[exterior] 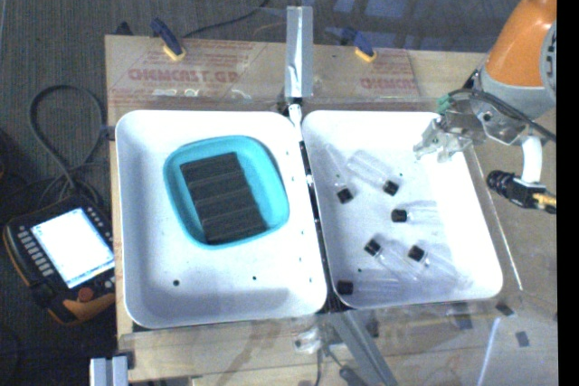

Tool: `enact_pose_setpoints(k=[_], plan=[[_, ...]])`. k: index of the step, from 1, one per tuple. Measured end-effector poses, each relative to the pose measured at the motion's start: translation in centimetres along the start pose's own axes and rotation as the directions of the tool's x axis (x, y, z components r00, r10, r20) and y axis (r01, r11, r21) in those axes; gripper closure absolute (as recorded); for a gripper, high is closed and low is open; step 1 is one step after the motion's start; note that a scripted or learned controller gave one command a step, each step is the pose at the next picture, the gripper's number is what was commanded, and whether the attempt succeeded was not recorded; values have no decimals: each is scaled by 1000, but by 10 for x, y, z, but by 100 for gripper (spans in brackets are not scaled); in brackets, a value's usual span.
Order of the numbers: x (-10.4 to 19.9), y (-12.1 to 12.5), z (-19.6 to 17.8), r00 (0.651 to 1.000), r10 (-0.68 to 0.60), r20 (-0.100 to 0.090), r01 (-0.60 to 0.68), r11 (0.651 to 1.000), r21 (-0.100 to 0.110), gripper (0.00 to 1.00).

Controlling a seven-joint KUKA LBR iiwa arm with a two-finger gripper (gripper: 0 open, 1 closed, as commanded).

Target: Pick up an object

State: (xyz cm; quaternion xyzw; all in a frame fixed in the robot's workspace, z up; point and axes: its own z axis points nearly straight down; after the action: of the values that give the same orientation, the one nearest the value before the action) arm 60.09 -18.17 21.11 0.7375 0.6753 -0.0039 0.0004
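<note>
We're looking down from one fixed camera above the bench, tilting slightly, far enough to be taking in both white bins: left bin, right bin. The arm is entering at the frame's right.

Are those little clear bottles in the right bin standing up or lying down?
Lying down. The clear bottles rest on their sides across the right bin, black caps pointing sideways, not up.
</note>
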Motion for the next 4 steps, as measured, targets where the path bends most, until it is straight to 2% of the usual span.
enact_pose_setpoints(k=[2,3,4], plan=[[1,1,-17,1000,-4,1,4,1000,2,100],[1,1,-17,1000,-4,2,4,1000,2,0],[-1,-48,116,993,-120,-7,120,993,-5,0]])
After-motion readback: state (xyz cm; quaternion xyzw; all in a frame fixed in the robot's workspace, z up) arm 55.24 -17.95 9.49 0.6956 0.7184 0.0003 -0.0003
